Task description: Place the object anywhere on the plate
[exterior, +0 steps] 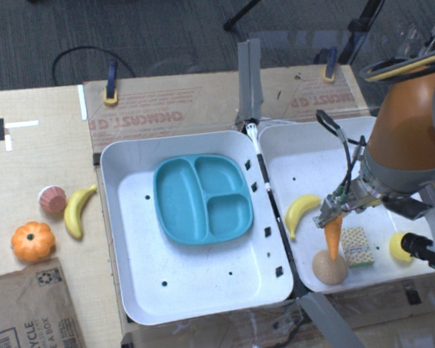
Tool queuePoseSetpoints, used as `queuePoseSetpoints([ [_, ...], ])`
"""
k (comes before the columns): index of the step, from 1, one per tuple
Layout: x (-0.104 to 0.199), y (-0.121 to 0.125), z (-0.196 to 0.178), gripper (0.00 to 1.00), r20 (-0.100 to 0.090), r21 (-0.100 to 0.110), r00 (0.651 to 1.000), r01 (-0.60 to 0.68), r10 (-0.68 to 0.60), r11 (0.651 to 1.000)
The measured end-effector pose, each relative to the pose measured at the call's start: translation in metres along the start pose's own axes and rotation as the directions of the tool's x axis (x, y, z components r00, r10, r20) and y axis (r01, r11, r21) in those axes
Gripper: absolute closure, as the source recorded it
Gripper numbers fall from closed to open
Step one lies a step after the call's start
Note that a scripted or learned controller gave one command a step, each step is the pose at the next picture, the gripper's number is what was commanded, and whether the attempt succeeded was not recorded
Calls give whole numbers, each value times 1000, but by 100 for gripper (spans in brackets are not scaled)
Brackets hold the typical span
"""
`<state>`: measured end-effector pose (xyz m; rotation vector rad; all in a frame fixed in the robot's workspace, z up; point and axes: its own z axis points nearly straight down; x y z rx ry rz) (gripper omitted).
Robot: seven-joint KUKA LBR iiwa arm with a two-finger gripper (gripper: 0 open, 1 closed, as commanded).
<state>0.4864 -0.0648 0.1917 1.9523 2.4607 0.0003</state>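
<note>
**Carrot pinched, plate still waiting in the other bin**

So the grey arm with the orange band [409, 126] was reaching into the right-hand shallow white bin [291, 142], and its end effector [334, 213] looked pinched onto the top of a small orange carrot-shaped toy [333, 238]. The carrot hung point-down, its tip just over or touching a tan round potato-like object [329, 267]; couldn't tell which from that angle.

Around it in the same bin: a yellow plastic banana [300, 211] just to the left, a pale yellow-green boxy sponge-looking block [356, 246] just to the right, and a small yellow round thing [400, 247] further right.

The teal three-compartment plastic plate [203, 198] sat in the left white bin [131, 232], well apart from the carrot, with nothing on it.

Best guess is this was the grab-and-lift step, so the task was barely started. The next move would need a clean lift clear of the bin divider, a carry leftwards over the plate, then a release. The grip was near the carrot's end, so it could swing or slip.
</note>
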Motion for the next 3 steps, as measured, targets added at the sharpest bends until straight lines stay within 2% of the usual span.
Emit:
queuePoseSetpoints([
  [1, 40, 94, 1, 100, 0, 3, 987, 162, -162, 987],
  [2, 79, 142, 1, 100, 1, 3, 984, 178, -178, 984],
  [3, 79, 142, 1, 0, 2, 3, 984, 178, -178, 984],
])
